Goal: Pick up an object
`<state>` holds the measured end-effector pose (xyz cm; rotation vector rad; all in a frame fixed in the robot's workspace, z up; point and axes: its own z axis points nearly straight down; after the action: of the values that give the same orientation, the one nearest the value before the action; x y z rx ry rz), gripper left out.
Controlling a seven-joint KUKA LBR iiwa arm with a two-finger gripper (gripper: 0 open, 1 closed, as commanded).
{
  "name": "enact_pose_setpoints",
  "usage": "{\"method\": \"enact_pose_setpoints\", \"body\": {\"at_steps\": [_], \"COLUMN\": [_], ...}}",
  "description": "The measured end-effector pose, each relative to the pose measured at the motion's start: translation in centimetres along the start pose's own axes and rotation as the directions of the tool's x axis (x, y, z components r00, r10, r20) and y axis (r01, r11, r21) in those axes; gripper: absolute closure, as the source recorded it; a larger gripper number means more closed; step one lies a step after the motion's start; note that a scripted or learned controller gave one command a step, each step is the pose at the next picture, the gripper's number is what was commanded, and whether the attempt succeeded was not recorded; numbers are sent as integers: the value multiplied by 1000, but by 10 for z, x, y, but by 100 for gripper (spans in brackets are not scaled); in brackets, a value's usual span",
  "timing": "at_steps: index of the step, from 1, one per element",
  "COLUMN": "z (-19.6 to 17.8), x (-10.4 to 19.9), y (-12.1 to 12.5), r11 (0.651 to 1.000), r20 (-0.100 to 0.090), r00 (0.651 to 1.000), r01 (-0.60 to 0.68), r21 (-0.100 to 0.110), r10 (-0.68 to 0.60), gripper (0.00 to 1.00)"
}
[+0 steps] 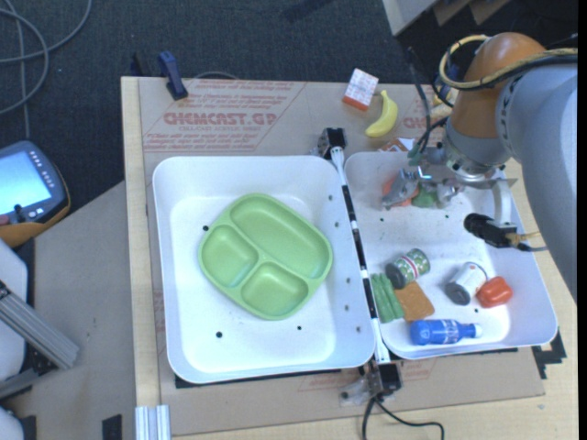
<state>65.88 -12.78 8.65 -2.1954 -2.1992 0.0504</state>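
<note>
In the camera view the gripper (424, 183) is low over the far end of the right bin (541, 291), right at a small cluster of red and green items (408, 191); whether its fingers are spread or closed cannot be told, since the wrist hides them. Nearer lie a can (409, 265), a blue bottle (442, 331) and an orange piece (494, 291). The left bin (174, 200) carries a green divided tray (266, 256). The cluster looks tight, so a grasp there could pinch two items or slip off both.
</note>
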Motion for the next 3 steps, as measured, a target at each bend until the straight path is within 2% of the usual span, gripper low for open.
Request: {"method": "enact_pose_setpoints", "body": {"at_steps": [1, 3], "z": [-1, -1], "x": [8, 22], "y": [0, 0], "r11": [1000, 1000], "r20": [10, 12], "r00": [1000, 1000], "r01": [-9, -11], "r21": [-5, -5], "r10": [9, 11], "gripper": [0, 0]}}
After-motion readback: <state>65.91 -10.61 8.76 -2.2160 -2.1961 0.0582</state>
